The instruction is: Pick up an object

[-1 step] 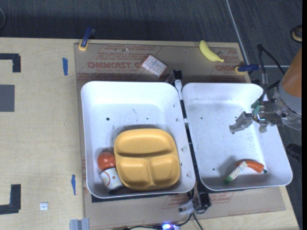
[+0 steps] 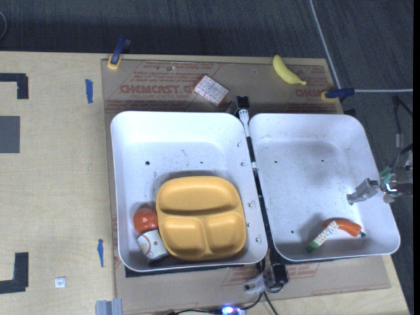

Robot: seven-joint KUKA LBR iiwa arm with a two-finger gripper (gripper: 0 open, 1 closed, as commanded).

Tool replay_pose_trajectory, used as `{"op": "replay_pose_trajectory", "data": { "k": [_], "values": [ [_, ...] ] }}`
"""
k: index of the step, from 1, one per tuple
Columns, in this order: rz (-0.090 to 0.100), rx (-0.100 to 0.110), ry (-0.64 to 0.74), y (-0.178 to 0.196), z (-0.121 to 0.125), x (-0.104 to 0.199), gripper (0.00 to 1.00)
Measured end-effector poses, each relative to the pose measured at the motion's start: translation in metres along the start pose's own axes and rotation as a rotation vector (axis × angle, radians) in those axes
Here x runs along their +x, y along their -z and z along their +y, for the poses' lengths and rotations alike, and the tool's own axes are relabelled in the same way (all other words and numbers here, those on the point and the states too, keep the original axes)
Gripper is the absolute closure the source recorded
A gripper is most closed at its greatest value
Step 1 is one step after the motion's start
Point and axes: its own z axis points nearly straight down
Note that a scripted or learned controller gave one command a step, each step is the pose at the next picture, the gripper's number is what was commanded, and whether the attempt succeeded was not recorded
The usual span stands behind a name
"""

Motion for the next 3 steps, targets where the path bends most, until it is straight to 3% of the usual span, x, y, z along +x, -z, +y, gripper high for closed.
{"op": "replay_pose_trajectory", "data": {
  "k": [1,2,3],
  "values": [
    [0.001,-0.001,0.002,-0.089,0.001,0.045,0.0],
    [0.0,-0.004,0.0,-0.079,0.001,0.045,1.0],
    [0.001,-0.003,0.004,-0.012,0.033,0.127,1.0]
  ]
}}
